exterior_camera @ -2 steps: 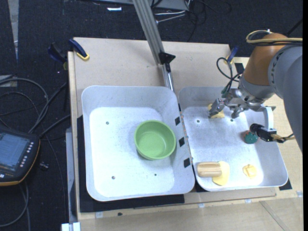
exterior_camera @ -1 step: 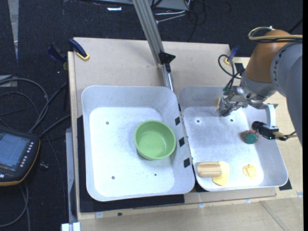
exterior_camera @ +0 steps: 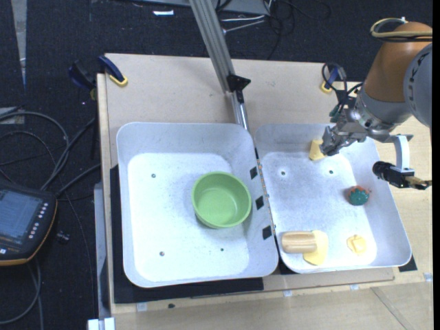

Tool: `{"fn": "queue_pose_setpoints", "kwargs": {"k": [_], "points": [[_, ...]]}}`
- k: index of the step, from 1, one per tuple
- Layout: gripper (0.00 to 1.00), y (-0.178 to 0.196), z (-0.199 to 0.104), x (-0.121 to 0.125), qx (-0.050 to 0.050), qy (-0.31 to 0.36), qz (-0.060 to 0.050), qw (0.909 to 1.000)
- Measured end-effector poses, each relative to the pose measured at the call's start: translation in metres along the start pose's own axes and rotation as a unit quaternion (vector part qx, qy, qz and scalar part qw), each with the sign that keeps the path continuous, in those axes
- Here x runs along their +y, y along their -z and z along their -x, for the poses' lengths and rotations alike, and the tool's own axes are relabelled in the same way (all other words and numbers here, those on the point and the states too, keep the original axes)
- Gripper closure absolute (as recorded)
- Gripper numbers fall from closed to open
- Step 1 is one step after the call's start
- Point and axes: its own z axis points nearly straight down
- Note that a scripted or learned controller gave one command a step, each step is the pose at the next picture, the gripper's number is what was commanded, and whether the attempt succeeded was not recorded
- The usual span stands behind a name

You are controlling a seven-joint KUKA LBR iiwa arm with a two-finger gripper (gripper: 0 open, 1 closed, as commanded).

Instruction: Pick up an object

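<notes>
Gripper (exterior_camera: 333, 143) sits low by our right white bin's (exterior_camera: 385, 253) far wall, touching a small yellow block (exterior_camera: 315, 151), can't tell its grip, while the left white bin (exterior_camera: 137, 184) holds a green plastic bowl (exterior_camera: 221, 199).

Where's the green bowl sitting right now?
The green bowl sits upright in the left bin, right of its middle, near the divider between the two bins. The claw is over the right bin's far edge.
</notes>
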Motion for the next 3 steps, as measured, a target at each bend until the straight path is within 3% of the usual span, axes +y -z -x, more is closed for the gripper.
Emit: {"fn": "queue_pose_setpoints", "kwargs": {"k": [2, 3], "points": [[1.0, 0.123, -0.008, -0.001, 0.0, 0.0, 0.0, 1.0], [1.0, 0.12, -0.052, 0.007, 0.001, 0.002, -0.003, 1.0]]}}
